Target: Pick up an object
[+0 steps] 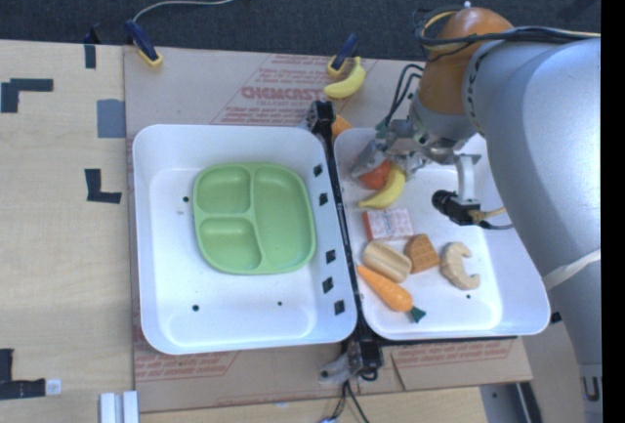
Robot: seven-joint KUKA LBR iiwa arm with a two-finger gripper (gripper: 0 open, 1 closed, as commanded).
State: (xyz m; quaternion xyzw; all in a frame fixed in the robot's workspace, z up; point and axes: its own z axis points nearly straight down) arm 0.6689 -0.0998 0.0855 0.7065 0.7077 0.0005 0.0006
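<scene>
Banana [387, 190] lying in the right bin [508, 299], touching a red piece [375, 177], just under the gripper [383, 155]. Fingers' state impossible to tell here. Nothing visibly lifted yet; grasp and raise apparently left. Carrot [389, 292], croissant [459, 266] nearer the front; green tray [254, 218] in the left bin [166, 314].

Likely lab, taped bench [59, 216], clamped cardboard [244, 89]
</scene>
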